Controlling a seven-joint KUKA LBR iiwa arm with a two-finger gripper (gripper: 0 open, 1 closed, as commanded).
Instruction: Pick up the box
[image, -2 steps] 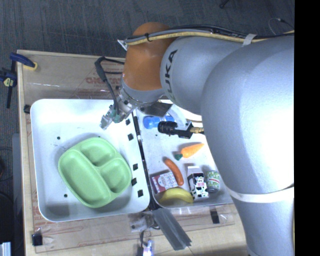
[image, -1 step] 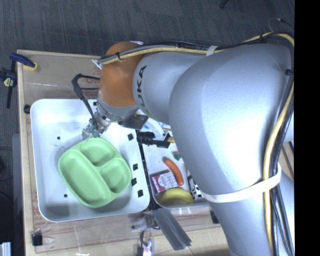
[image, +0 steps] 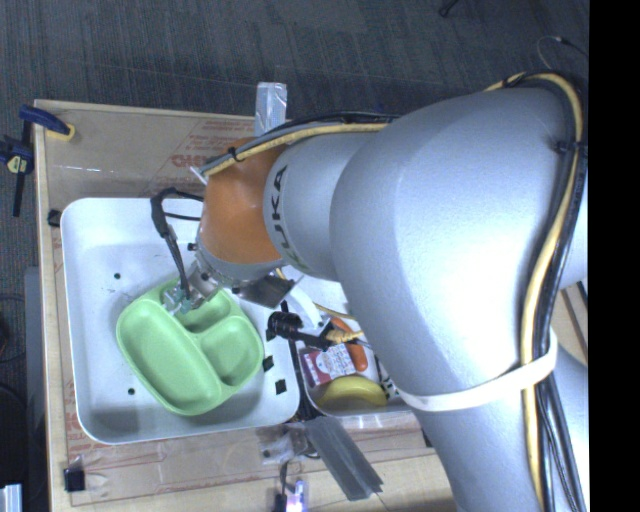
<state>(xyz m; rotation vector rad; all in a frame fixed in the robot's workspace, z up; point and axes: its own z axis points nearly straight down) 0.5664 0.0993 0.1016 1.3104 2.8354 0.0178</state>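
Item, near edge: table (image: 150, 455). Right bin (image: 315, 405): banana (image: 352, 392), box (image: 325, 365) beside it, partly under the arm (image: 420, 250). Left bin (image: 90, 300): green tray (image: 190, 350), jaws (image: 182, 296) at its rim, state cannot be told. Step: approach, misplaced; next move calls for shifting over the box.

dark red box (image: 322, 366), beside yellow fruit (image: 352, 392)

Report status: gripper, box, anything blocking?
Gripper down at green divided tray's upper rim, left bin; fingers unreadable. Box in right bin beside yellow item, untouched. Arm hides most of right bin.
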